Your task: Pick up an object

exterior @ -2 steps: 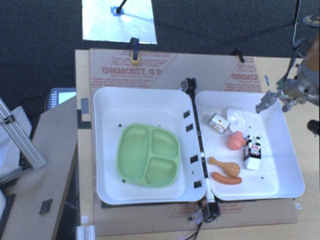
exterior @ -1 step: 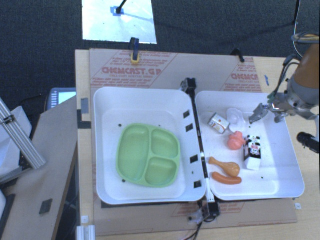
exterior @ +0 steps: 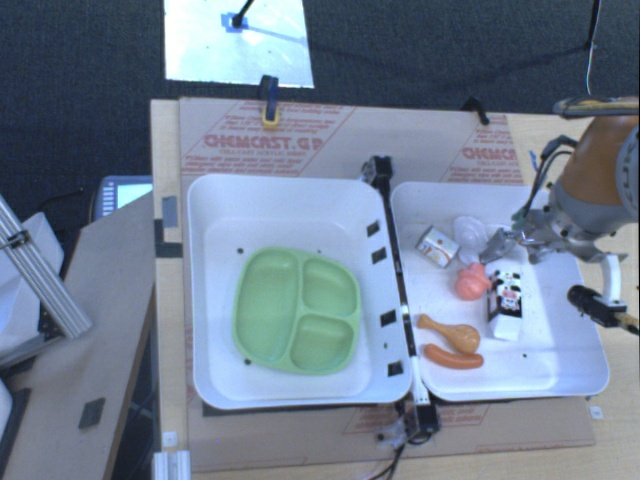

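Grey tool point(exterior: 503, 244) hangs just above a pink ball point(exterior: 471, 284) in the right bin point(exterior: 570, 368), its opening impossible to tell.

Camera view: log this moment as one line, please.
arm over right bin | gripper above pink toy, milk carton | nothing lifted | green tray in left bin
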Action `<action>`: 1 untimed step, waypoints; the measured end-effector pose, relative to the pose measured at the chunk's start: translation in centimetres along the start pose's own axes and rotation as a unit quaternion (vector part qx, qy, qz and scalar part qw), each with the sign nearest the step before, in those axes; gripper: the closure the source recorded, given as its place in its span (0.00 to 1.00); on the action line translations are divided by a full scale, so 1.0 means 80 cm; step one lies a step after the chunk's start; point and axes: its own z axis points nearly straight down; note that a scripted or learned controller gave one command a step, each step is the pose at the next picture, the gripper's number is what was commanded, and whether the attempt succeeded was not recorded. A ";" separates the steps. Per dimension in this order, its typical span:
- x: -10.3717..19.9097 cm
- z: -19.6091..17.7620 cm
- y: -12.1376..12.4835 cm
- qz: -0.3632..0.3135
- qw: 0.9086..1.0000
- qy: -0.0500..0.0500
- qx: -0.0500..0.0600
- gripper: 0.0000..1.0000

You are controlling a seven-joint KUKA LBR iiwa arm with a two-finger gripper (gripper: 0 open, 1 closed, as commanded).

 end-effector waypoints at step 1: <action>0.001 0.023 0.001 0.000 1.000 0.000 -0.001 0.00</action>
